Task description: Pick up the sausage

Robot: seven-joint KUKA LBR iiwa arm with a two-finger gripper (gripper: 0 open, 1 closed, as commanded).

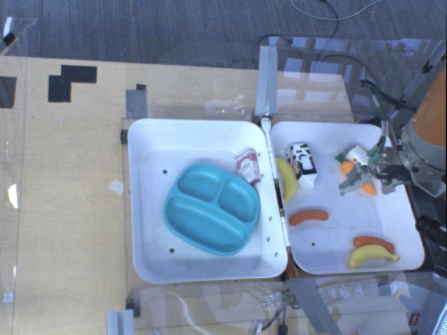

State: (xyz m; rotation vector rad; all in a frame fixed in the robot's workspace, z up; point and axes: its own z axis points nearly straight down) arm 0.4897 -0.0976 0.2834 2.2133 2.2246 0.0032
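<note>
At the near edge of the right bin [412, 260], a yellow banana [372, 256] lies touching a second red sausage [373, 242], both nearer the camera than the gripper [356, 179] and slightly to its right. The sausage [309, 217] of the task lies alone on the bin floor, nearer than the gripper and off to its left, well apart from the fingers. The gripper hangs low in the far right part of this bin, its fingers spread open with nothing between them; orange pieces [347, 167] and a small pale item beside it are partly hidden and hard to identify. Left of the gripper, a cow-patterned carton [302, 160] stands by another banana [286, 178] against the dividing wall. Further left, the other bin [143, 187] holds a blue divided plate [211, 208] and a small red packet [248, 166]. The arm [426, 142] is cut off at the frame's right.
</note>
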